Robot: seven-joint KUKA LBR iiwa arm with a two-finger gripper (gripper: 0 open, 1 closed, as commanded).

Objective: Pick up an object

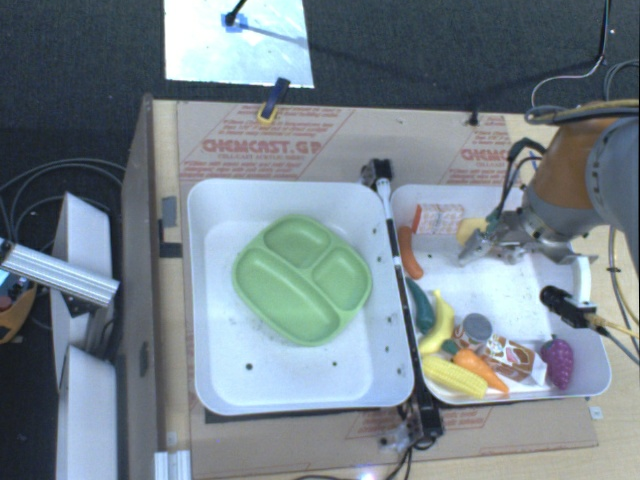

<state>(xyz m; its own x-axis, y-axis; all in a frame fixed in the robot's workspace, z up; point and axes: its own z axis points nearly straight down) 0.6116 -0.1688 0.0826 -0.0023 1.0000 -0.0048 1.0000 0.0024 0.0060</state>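
Note:
My gripper [482, 244] hangs low over the back of the right bin [520, 278], reaching in from the right under the grey wrist with its orange band. A small yellow toy [470, 230] lies right at its tip, partly hidden by it. An orange-and-white carton [437, 217] sits just to the left at the bin's back. An orange sausage-like toy [409, 253] lies along the bin's left wall.
The right bin's front holds a banana [438, 333], a green toy [420, 308], a can [476, 327], corn [452, 376], a carrot [482, 368], a packet [516, 358] and purple grapes [558, 362]. A green divided plate [302, 280] lies in the left bin [225, 368].

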